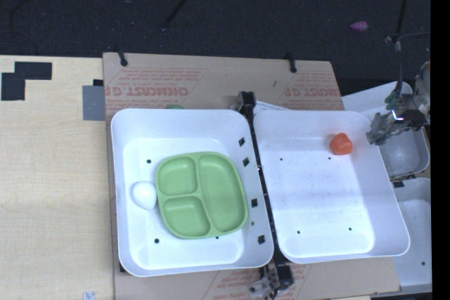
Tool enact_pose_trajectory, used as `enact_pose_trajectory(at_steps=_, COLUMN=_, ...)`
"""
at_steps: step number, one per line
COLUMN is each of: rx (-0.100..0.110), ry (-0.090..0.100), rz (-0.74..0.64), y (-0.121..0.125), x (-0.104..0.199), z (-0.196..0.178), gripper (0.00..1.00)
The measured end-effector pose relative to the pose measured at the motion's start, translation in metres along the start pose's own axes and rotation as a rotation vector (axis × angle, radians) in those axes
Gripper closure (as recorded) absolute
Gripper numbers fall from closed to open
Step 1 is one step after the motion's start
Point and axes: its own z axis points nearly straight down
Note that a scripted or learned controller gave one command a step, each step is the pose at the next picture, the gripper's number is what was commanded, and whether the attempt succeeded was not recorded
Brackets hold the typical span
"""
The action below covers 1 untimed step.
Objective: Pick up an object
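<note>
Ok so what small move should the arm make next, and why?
Probably shift the gripper left over the orange object. It sits alone near the right bin's far right corner, closest to the gripper, which is outside the rim.

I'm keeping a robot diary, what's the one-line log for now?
gripper: right edge, off bins | orange object: right bin | green plate, white ball: left bin

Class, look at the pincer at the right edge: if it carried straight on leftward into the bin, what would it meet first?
Probably the orange object in the right bin, lying just left of the pincer. Depth is unclear from above, so the pincer might pass over it.
</note>
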Motion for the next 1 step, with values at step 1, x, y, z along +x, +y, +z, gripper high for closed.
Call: enact_pose_trajectory(at_steps=1, rx=0.004, ry=0.003, rz=-0.003, y=-0.0002, x=0.0556, z=0.0156, gripper=1.00)
